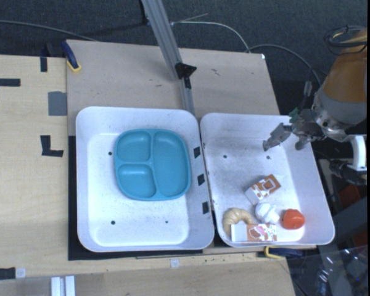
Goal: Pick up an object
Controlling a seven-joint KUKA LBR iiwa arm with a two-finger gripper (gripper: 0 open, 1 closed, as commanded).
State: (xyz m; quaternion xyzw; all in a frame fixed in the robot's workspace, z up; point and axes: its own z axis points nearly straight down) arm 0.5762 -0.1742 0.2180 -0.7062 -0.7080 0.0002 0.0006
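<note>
**Q:** Where do the pickable objects lie?

**A:** All sit in the near part of the right bin (234,134). A small carton (263,189) with an orange-brown face lies tilted toward the bin's middle. Below it are a white rounded piece (266,213), an orange-red ball-like item (292,219) to its right, a tan croissant-shaped piece (237,216) to its left, and a flat white-and-red packet (257,232) against the near wall. The last four are bunched together, touching or nearly so.

**Q:** And the gripper?

**A:** The gripper (288,135) hangs over the far right part of the same bin, well apart from the cluster. Two dark fingers (272,140) appear spread, with nothing between them.

**Q:** What surrounds this?

**A:** The left bin (89,184) holds a blue divided plate (153,164). A grey metal post (163,29) slants across the bench (111,73) behind the bins.
</note>
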